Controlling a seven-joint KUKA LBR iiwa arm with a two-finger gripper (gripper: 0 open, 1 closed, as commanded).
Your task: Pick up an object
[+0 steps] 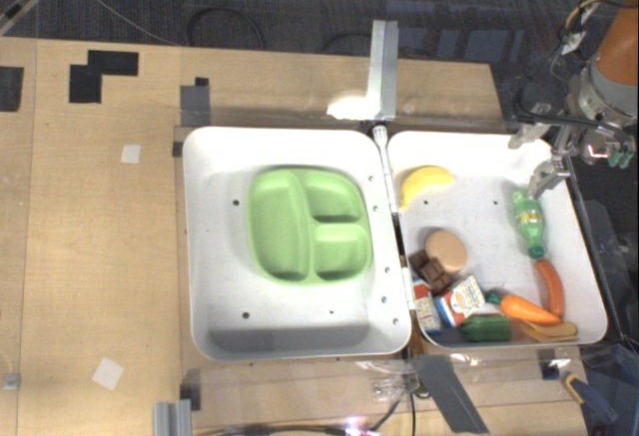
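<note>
My gripper (534, 158) hangs over the back right corner of the right bin (489, 153), below the arm's orange band. Its two fingers are spread, so it is open, and nothing sits between them. Just below it a green bottle (527, 219) lies near the bin's right wall. A yellow fruit (426, 183) rests at the back left of this bin and a brown round piece (446, 249) lies in the middle. Along the front lie a small carton (461, 299), a dark green item (486, 327), a carrot (524, 307) and an orange-red sausage (549, 286).
The left bin (215, 254) holds a green divided plate (308, 224). A metal post (383, 65) stands behind the wall shared by the two bins. Wooden bench (90, 254) stretches to the left. Cables hang around the arm at the top right.
</note>
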